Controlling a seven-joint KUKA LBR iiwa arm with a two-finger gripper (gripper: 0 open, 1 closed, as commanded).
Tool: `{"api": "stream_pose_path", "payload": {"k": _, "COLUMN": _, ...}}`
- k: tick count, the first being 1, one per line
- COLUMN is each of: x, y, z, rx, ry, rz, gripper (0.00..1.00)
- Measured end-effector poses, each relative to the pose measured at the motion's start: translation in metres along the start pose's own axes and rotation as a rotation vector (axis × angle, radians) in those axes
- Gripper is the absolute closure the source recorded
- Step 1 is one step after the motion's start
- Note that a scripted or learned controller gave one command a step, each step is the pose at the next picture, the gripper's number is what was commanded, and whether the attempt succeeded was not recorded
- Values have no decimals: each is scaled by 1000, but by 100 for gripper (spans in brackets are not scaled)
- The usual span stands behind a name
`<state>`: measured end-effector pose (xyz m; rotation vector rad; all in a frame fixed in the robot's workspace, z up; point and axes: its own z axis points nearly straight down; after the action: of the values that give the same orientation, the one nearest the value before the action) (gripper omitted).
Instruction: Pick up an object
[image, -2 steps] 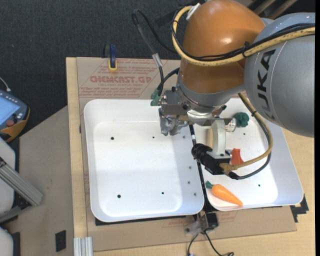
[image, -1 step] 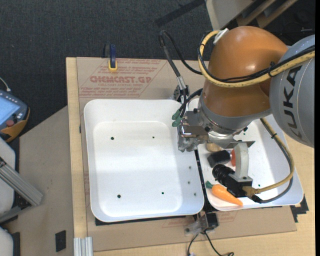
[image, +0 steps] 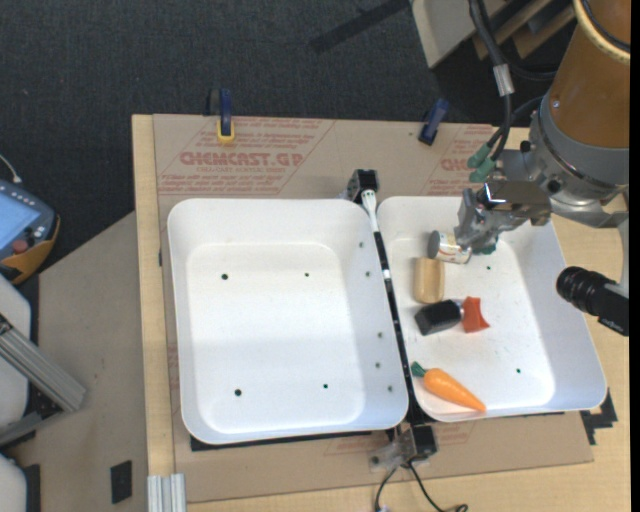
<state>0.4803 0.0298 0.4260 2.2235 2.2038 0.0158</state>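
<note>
Hand (image: 462, 250) sits low in the right bin (image: 560, 390), at its upper-left part, right by a small grey-and-white thing (image: 440, 245) w/ a tan block (image: 429, 280) just below it. Can't tell how far the hand is open or whether it has anything.

Other picks in same bin: black piece (image: 437, 318), red piece (image: 474, 314) touching it, toy carrot (image: 452, 388) near the front rim.

Tan block looks like wood: prob light, stiff, not fragile, flat sides, so take it across the narrow width, mid-length. Carrot looks like smooth plastic, tapered, could slip; grip the thick middle. Left bin (image: 200, 400) sits beside it on the tabletop (image: 150, 300).
</note>
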Motion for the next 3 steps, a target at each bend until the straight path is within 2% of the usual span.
{"api": "stream_pose_path", "payload": {"k": 1, "x": 54, "y": -1, "z": -26, "rx": 10, "ry": 2, "rz": -15, "gripper": 100}}
{"api": "stream_pose_path", "payload": {"k": 2, "x": 98, "y": 11, "z": 48, "rx": 24, "ry": -1, "rz": -13, "gripper": 100}}
{"api": "stream_pose_path", "payload": {"k": 3, "x": 97, "y": 7, "z": 89, "rx": 22, "ry": -1, "rz": -8, "gripper": 100}}
